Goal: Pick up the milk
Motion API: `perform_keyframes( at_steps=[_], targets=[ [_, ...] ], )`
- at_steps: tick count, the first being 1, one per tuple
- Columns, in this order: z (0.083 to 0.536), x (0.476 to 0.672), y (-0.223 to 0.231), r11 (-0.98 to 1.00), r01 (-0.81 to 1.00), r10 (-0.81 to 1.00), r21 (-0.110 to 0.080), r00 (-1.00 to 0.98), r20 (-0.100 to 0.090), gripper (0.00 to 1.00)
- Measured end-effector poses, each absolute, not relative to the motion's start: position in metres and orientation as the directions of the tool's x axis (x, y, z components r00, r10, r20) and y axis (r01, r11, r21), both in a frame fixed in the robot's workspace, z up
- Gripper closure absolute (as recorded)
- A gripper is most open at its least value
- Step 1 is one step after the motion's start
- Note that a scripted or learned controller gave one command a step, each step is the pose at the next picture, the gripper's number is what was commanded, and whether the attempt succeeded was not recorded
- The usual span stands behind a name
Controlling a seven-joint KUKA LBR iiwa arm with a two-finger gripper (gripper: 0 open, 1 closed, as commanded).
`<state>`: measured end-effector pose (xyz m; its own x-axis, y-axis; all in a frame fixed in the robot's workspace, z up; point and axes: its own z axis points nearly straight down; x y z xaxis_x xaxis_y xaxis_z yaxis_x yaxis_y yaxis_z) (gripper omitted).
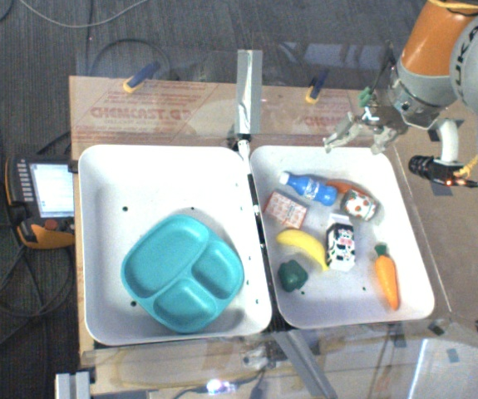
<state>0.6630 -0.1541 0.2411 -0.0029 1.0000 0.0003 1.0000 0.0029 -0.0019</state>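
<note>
Two shallow white bins sit side by side on a bench, seen from above at a slant.

The left bin (pixel 97 223) holds a teal divided plate (pixel 183 272), lying toward its near side.

The right bin (pixel 409 214) holds the small items. Going left to right: a pink packet (pixel 286 210) sits near the dividing wall, with a yellow banana (pixel 302 247) just nearer the viewer and a dark green lump (pixel 293 275) nearer again. A blue bottle (pixel 308 188) lies on its side at the far end. The milk (pixel 341 246), a small white carton with black cow patches, lies about mid-bin, its left edge touching or almost touching the banana's right end. Just beyond it is a red and white can (pixel 359 204). An orange carrot (pixel 386 278) lies near the right wall, apart from the milk.

The gripper (pixel 358 135) hangs over the far rim of the right bin, reaching in from the upper right. Its two fingers are spread wide and nothing is between them.

The pick has not begun, judging by the gap between gripper and carton. To do it well, the arm would likely bring the gripper toward the viewer until centred above the carton, then turn the fingers to straddle its narrower sides. The left finger needs to slip in without catching the banana, and the far finger should miss the can.
</note>
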Motion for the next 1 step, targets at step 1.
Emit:
perform_keyframes(
  at_steps=[1],
  targets=[
    [0.1222, 0.632, -0.1916, 0.019, 1.0, 1.0, -0.004, -0.019, -0.002, 0.0]
  ],
)
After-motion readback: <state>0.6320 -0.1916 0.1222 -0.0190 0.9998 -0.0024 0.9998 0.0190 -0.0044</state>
